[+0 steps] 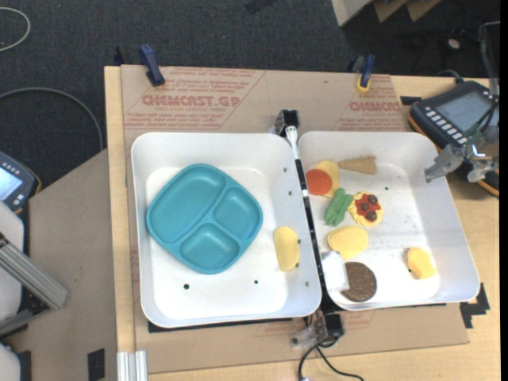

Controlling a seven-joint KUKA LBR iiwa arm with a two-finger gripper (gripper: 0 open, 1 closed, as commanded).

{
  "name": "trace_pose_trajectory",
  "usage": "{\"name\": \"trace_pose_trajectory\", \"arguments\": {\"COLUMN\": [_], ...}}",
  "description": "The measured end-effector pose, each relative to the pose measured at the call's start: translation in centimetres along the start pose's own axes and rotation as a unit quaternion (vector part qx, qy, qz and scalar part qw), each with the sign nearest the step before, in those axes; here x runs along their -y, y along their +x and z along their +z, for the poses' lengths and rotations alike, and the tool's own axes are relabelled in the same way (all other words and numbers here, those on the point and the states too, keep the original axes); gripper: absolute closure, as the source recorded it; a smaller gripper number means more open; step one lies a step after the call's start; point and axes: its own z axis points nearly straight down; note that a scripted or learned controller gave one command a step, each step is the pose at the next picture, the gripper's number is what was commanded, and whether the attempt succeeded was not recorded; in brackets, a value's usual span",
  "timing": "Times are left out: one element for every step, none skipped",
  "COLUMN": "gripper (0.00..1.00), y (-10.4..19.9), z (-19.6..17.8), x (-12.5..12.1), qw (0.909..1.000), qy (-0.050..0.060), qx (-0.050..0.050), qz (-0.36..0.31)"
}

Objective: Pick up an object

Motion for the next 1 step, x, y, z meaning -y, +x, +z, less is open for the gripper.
{"name": "trace_pose_trajectory", "arguments": {"gripper": [0.0], "y": [5.61], "z": [3.25], "x": [-3.14], "qw": [1.0], "qy": [0.002], "qx": [-0.002], "qz": [-0.003]}}
